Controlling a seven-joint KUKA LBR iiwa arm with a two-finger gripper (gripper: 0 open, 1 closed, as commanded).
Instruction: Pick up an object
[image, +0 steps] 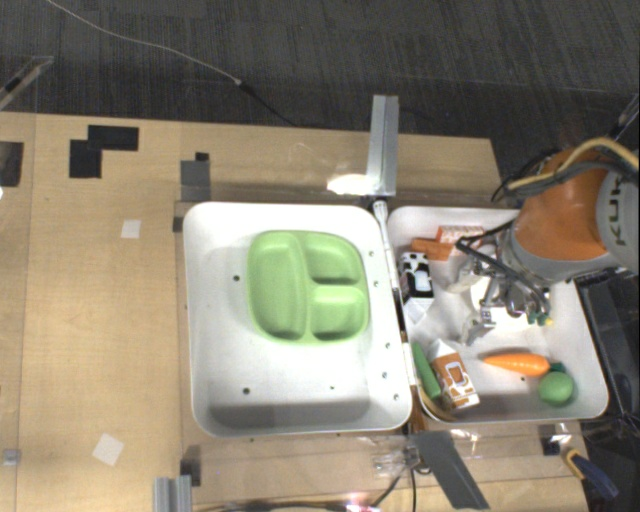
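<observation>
Wooden table (90, 330) bears two bins; hand (497, 305) hangs in the right bin (590, 345) above a carrot (515, 363), grip unclear.

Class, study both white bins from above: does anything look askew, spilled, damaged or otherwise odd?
Nothing looks spilled or broken. The green divided plastic plate sits slightly skewed in the left white bin. In the right white bin, the small orange-and-white carton lies tilted against the front-left corner, beside the orange carrot and green ball.
</observation>
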